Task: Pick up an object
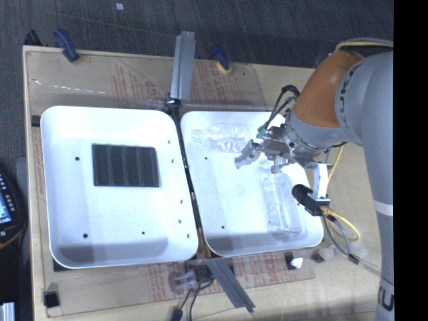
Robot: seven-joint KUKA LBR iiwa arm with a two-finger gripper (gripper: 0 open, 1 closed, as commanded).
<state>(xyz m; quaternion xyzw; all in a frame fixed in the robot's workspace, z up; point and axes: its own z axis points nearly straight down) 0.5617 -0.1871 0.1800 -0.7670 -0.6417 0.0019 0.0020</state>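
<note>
camera view: looks down on bench (100, 79) with two white bins. left bin (67, 233) holds a dark ribbed rectangular block (126, 165), well apart from the arm. right bin (221, 239) holds a crumpled clear plastic item (217, 138) near its far edge and a clear plastic bottle (281, 206) lying along its right side. end effector (257, 151) hovers over right bin, between the crumpled item and the bottle; cannot tell whether apart or together, nothing seen clamped. judged early: nothing lifted yet, descent, grasp and lift all left to do.
</note>
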